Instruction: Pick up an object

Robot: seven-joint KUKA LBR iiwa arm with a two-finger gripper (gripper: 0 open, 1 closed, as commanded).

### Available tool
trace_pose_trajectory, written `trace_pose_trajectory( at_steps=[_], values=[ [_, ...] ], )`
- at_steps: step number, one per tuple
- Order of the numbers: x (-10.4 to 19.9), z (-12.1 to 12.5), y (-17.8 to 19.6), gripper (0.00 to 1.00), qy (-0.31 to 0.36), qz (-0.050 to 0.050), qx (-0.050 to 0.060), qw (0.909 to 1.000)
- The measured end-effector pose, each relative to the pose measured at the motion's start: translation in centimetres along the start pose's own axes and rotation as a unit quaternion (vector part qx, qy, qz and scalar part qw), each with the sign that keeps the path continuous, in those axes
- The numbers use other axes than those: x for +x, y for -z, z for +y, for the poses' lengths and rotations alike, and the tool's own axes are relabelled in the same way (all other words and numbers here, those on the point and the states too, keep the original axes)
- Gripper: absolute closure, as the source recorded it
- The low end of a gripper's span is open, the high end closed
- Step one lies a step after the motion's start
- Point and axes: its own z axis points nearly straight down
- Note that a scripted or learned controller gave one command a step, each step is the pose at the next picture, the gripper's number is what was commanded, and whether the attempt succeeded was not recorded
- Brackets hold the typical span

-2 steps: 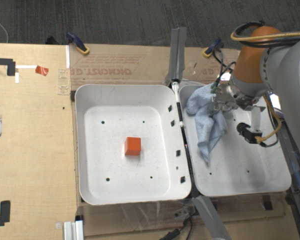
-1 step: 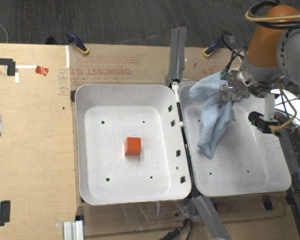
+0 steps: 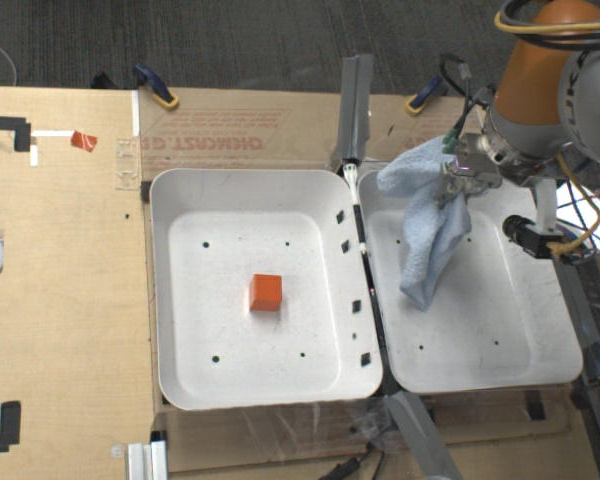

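grey arm with an orange band, showing at the upper right of the frame

the arm (image 3: 565, 78) is showing a rounded orange band ringed by a thin yellowish cable, with grey casing beside it. metal wrist hardware is sitting below, black and blue cables are looping off to the right, and a black cylindrical fitting is sticking out lower down.

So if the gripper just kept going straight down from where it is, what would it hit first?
Probably the light blue cloth, which hangs right at the gripper and drapes below it; beneath that lies the floor of the right bin. Depth is hard to judge from this slanted view.
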Motion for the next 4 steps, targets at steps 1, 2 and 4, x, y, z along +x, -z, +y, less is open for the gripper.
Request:
trace_pose_trajectory(
  at_steps=[1,2,4],
  values=[
    [-2.0,2.6,-1.9,1.0,0.012,0.0,0.0,0.9999],
    [-2.3,2.9,-2.1,1.0,0.013,0.0,-0.001,0.9999],
    [-3.3,-0.1,-6.2,1.0,0.009,0.001,0.001,1.0]
  ],
)
